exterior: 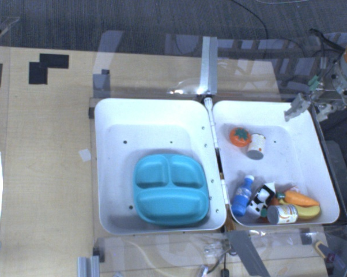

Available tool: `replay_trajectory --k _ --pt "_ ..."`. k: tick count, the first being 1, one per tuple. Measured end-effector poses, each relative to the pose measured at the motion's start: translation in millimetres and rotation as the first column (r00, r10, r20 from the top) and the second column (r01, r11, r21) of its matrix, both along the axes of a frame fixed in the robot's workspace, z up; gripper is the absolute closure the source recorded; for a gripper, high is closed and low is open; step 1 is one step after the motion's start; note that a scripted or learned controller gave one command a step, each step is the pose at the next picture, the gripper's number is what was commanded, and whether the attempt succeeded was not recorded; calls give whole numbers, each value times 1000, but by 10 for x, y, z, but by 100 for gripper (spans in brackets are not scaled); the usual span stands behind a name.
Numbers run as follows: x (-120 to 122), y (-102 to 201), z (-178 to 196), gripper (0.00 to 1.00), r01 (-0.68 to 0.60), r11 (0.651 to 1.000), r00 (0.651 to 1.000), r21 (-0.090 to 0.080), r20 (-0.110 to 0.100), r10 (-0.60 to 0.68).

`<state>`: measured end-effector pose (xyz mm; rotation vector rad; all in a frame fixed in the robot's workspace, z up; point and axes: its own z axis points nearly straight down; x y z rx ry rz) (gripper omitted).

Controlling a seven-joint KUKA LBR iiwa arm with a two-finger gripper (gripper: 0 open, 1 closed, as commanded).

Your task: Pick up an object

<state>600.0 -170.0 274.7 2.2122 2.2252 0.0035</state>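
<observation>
Objects for picking sit in the right bin [312, 154], and we count roughly six of them. Near the bin's upper middle we see an orange round toy with a green top [240, 137], touching or just beside a small grey-white cylinder [256, 145] that lies tilted to its right. Along the near edge we see a cluster: a blue bottle [242, 195] lying slanted at the left, a black-and-white toy [262, 196] just right of it, a small can with a printed label [282, 214] lying on its side in front, and an orange carrot-like piece [300, 199] resting over a yellow banana-like piece [309, 212] at the right corner. These five are packed close, several touching. The left bin [113, 154] holds one light-blue divided plate [170, 188], three compartments, nothing in them, sitting toward the near side. Both bins rest side by side on the tan desk [41, 154]. We see the jaws [297, 107] at the right bin's far right corner, just over the rim, well apart from every object; nothing is visibly between them, but we cannot tell how far open they are, too small and blurred.
</observation>
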Motion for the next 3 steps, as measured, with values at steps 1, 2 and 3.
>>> replay_trajectory --k 1,2,3 --pt "60 399 -1762 0 170 985 985 1 -1 -170" --pt "79 406 -1645 100 168 986 986 2 4 -168" --pt "-405 1366 -694 100 -96 995 995 1 2 96"
